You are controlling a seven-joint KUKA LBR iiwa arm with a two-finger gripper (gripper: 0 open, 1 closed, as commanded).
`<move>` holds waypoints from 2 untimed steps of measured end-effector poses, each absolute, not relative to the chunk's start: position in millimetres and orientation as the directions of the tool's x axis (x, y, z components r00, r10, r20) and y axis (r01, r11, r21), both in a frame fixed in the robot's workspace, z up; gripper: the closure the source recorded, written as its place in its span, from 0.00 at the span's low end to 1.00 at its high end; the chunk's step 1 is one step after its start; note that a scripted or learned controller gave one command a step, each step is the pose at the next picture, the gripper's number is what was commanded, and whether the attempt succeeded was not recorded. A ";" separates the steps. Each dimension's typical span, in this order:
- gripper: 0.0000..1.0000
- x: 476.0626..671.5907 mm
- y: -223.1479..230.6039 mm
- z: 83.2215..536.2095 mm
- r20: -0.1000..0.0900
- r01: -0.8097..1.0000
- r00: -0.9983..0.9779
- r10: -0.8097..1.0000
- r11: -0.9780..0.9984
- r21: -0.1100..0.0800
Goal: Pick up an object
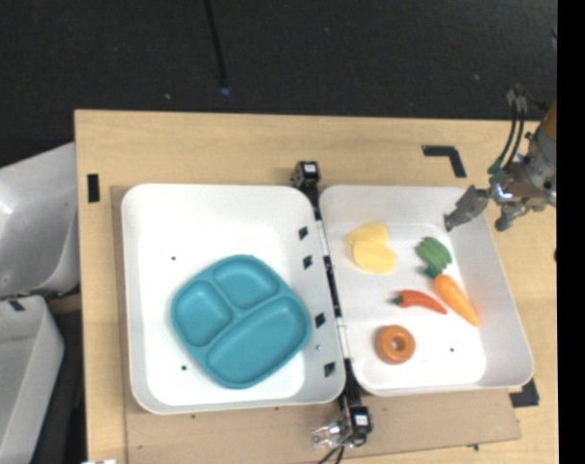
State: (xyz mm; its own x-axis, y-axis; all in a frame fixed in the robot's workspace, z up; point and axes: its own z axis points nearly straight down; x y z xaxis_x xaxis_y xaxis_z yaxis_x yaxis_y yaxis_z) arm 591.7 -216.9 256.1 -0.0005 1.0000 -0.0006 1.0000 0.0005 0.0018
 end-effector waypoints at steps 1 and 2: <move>0.00 591.4 -222.0 193.6 -0.001 1.000 0.000 1.000 0.000 -0.004; 0.00 589.7 -224.9 130.4 -0.001 1.000 0.002 1.000 -0.002 -0.004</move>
